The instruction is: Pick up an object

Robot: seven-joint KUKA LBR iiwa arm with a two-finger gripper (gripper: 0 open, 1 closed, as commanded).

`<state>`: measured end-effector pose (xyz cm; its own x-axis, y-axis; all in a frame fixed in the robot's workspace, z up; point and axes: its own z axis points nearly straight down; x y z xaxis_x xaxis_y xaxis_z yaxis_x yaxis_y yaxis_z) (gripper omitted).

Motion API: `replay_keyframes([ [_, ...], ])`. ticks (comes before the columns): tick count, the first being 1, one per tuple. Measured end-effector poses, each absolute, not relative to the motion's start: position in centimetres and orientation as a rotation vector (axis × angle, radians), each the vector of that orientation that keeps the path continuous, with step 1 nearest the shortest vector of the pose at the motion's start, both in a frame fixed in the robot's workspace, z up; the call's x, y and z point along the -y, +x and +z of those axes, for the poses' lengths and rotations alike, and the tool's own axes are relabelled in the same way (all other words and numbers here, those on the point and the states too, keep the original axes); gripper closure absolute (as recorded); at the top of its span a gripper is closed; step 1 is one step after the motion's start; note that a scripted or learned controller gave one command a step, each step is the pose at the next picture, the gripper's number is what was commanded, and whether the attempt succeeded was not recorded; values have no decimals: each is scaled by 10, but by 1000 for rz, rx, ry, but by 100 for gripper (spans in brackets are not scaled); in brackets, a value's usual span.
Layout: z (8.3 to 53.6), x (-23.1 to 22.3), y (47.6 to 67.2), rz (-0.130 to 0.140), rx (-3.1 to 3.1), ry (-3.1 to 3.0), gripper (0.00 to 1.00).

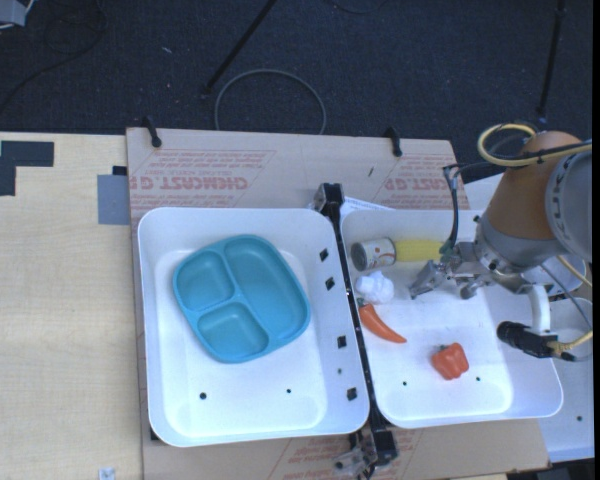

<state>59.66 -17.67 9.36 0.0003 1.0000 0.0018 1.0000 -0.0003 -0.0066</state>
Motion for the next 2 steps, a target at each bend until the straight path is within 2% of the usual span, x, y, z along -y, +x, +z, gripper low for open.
replay_keyframes([
  [1, 107, 178, 597, 3, 2216, -2222, 100],
  [2, 151, 179, 592, -1, 2216, -2227, 100],
])
